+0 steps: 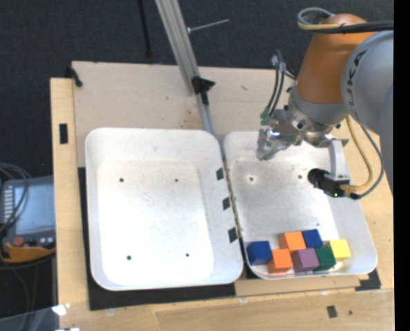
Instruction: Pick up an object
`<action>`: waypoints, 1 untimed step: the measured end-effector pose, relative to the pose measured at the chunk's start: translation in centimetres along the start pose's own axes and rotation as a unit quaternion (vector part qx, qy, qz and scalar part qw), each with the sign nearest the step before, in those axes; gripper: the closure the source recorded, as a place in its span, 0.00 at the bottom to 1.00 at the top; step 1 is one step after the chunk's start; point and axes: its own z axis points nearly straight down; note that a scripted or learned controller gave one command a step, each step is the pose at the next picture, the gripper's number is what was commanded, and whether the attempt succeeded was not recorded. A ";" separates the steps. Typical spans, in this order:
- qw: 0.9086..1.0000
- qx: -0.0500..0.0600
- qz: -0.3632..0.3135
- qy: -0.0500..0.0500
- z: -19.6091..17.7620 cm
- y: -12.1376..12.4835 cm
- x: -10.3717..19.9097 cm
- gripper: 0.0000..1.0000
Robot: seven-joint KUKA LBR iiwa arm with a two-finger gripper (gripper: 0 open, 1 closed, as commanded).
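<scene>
Blocks [298, 250] lay bunched along the near edge of the right bin [356, 205], toward its near right corner: two blue, two orange, one purple, one green and one yellow, pressed against each other in two rough rows. The gripper [268, 145] hung over the far left corner of that same bin, well apart from the cluster, with nothing visible between its tips; whether it was parted or closed could not be told from this slanted view. The tight packing looked like the main risk: a descent onto the middle of the cluster could land on two blocks at once, push them against the bin wall, or wedge without closing on any single one. The yellow block at the end of the row, or the blue one at the other end, seemed the easier targets. The left bin [98, 185] sat alongside, its speckled white floor bare. Both bins rested on a pale wooden bench [129, 92] above dark carpet, with a slanting aluminium rail [180, 40] at the far edge and a control pendant [22, 216] off to the left.
</scene>
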 end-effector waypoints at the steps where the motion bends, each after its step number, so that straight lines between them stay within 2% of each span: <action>1: 1.000 0.000 -0.001 0.000 -0.6 -2.0 5.8 1.00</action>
